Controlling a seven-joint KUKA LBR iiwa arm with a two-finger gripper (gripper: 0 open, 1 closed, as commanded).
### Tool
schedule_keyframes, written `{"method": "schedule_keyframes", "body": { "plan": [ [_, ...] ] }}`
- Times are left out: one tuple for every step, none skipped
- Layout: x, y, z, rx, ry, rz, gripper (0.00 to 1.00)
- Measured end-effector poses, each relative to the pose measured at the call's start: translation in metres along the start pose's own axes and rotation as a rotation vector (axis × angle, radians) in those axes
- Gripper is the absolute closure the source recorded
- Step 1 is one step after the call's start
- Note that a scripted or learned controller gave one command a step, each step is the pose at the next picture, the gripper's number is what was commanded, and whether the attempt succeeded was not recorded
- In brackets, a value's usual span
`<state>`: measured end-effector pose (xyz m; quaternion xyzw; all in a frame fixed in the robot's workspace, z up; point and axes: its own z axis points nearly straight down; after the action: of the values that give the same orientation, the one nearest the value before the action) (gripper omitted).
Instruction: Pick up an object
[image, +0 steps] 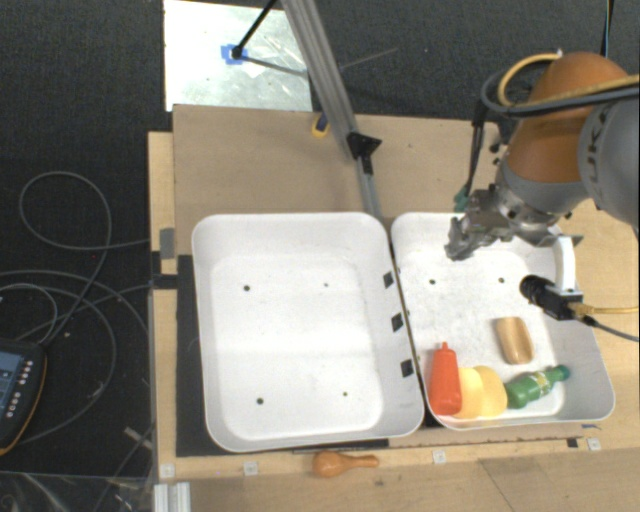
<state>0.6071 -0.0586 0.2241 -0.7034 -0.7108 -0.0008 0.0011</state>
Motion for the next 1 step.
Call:
{"method": "schedule_keyframes", "body": {
  "plan": [
    [0.0543,-0.021,0.0043,0.001,0.0,0.0,1.0]
  ]
}}
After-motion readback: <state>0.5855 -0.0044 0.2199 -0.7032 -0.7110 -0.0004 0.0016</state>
